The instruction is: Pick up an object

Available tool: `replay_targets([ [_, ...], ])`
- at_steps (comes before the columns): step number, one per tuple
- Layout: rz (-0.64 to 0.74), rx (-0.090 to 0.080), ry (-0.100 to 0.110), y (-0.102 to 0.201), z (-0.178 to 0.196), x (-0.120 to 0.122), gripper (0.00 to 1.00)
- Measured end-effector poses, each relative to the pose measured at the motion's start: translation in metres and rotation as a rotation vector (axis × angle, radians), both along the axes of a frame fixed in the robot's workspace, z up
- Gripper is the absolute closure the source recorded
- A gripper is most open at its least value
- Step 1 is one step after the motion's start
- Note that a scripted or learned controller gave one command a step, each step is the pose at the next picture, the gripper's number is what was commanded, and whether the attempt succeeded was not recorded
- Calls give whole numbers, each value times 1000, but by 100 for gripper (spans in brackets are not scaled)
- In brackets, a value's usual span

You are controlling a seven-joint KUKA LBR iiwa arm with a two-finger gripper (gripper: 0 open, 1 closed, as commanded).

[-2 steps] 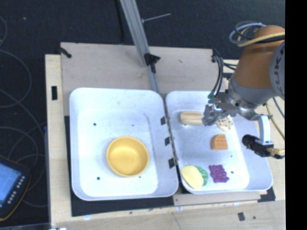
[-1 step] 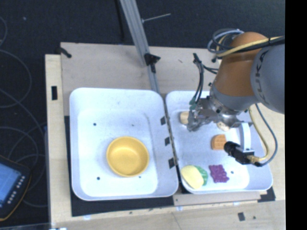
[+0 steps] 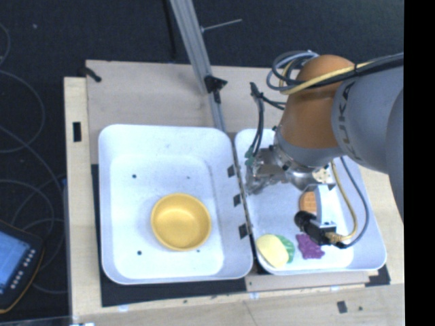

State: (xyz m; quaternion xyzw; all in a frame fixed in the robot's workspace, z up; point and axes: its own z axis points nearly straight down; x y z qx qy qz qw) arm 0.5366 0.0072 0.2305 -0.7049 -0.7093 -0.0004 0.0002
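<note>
My gripper (image 3: 257, 176) hangs low over the left part of the right bin (image 3: 367, 246), close to the wall between the two bins. Along that bin's front lie a pale yellow rounded object with a green edge (image 3: 273, 249) and a small purple object (image 3: 310, 248). An orange-brown object (image 3: 308, 200) shows partly behind the wrist hardware, right of the gripper. A yellow bowl (image 3: 180, 221) sits upright in the left bin (image 3: 129, 155). Nothing visible sits in the gripper.
A grey metal rail (image 3: 197, 53) slants from the top of the view down to the bins' back edge. The arm's orange band and grey body (image 3: 326, 114) cover the right bin's rear. A handheld screen (image 3: 13, 260) lies off the bench at lower left.
</note>
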Motion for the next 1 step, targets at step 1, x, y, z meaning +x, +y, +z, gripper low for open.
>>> replay_targets([
  [1,3,2,-3,54,14,-11,100],
])
